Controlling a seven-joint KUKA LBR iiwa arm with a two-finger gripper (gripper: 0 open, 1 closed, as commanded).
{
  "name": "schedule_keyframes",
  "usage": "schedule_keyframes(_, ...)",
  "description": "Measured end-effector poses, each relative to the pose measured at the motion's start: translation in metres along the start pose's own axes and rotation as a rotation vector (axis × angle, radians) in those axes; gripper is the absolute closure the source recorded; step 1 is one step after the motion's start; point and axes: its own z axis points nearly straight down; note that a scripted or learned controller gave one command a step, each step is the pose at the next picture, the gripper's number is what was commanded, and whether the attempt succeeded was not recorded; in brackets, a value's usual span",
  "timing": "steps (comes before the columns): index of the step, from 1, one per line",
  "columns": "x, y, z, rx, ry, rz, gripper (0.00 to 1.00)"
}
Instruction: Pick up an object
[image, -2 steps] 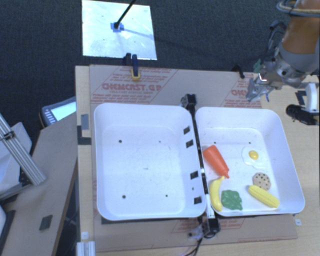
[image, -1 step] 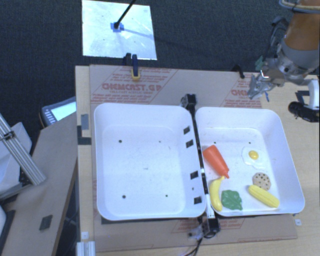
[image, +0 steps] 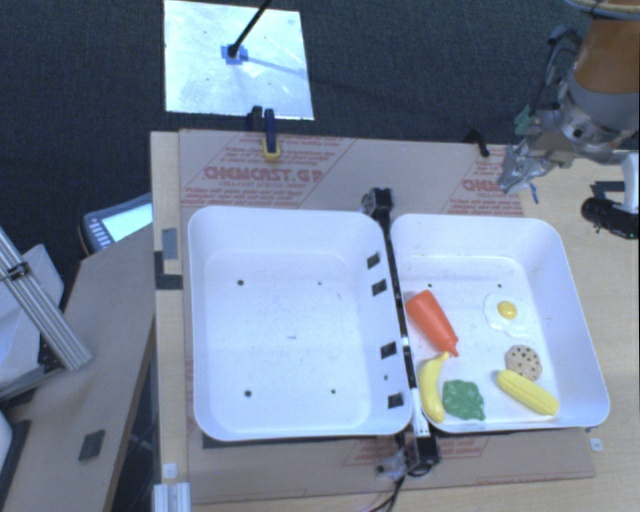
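White plastic fills most of what I look down on from the camera view: two shallow bins side by side on the bench, and everything worth taking lies in the right bin (image: 560, 250). My gripper (image: 520, 168) hangs beyond that bin's far right corner, over the bench and outside the rim, and at this size I cannot tell how my jaws stand.

From there the objects lie toward the near side and a little left. An orange carrot (image: 432, 318) sits by the divider, its long axis slanting from far-left to near-right. Just past its tip a yellow banana (image: 431, 388) runs almost straight toward the near wall, touching a green leafy piece (image: 463, 399). A fried egg (image: 504, 312) lies flat nearer the middle, a cookie (image: 522, 360) below it, and an ear of corn (image: 527, 392) slants toward the near right corner.

I judge the carrot the fairest target: bare floor lies on its far side and right. The banana is crowded by the divider and the green piece, the corn by the wall.
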Motion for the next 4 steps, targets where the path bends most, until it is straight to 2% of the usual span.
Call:
schedule_keyframes(3,0.000,0.003,-0.034,-0.012,-0.004,-0.012,1.00)
schedule_keyframes(4,0.104,-0.029,-0.210,0.000,0.008,0.009,1.00)
